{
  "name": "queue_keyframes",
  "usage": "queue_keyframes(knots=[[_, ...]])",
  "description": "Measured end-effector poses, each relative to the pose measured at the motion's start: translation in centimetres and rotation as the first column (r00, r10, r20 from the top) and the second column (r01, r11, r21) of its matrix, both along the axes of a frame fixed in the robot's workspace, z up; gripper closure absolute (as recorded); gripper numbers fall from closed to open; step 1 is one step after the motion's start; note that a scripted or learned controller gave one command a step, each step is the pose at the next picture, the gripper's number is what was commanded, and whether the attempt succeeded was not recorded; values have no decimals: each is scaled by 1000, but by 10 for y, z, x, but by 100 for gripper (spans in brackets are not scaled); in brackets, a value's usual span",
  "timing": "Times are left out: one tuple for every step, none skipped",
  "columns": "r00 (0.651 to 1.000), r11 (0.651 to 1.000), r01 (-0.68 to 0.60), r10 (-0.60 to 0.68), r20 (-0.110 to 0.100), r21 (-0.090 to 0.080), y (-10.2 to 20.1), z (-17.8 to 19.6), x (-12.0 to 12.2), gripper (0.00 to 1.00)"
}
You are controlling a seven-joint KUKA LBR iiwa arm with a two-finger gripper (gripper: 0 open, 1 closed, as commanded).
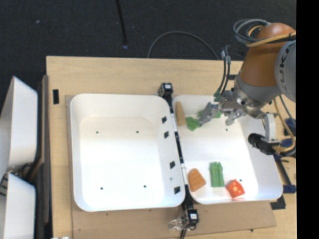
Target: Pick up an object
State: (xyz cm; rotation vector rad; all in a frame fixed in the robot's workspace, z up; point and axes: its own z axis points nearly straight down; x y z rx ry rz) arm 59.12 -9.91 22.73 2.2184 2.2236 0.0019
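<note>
The gripper (212, 111) hangs over the far part of the right bin (259, 153), its metal fingers reaching toward the divider between the bins. A green piece (195, 122) sits right at the fingertips, its upper end seeming to run in between them and its lower end lying on or just above the bin floor. At this slant it is not clear whether the fingers are clamped on it or merely touching it, so how far apart they stand cannot be told.

Just beside the green piece, against the bin's left wall, lies a tan stick (179, 112), set lengthwise along the divider.

At the near end of the right bin three more things lie well apart from the gripper: an orange wedge (196, 179) next to the left wall, a green bar (216, 174) just to its right, and a red block (236, 188) near the front rim.

The left bin (79, 148) shows its white floor with a few small dark dots. Both bins rest side by side on the wooden bench (99, 68), joined by black clips along the shared edge. The arm (261, 63), orange above the wrist, comes in from the right.
</note>
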Motion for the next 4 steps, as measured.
queue_keyframes(knots=[[1000,1000,1,-1,-3,-3,-8,-133,32,0],[1000,1000,4,-4,4,-2,-39,-125,70,0],[1000,1000,-1,1,-1,1,-25,-126,79,0],[1000,1000,2,-2,-14,0,-23,-127,83,0]])
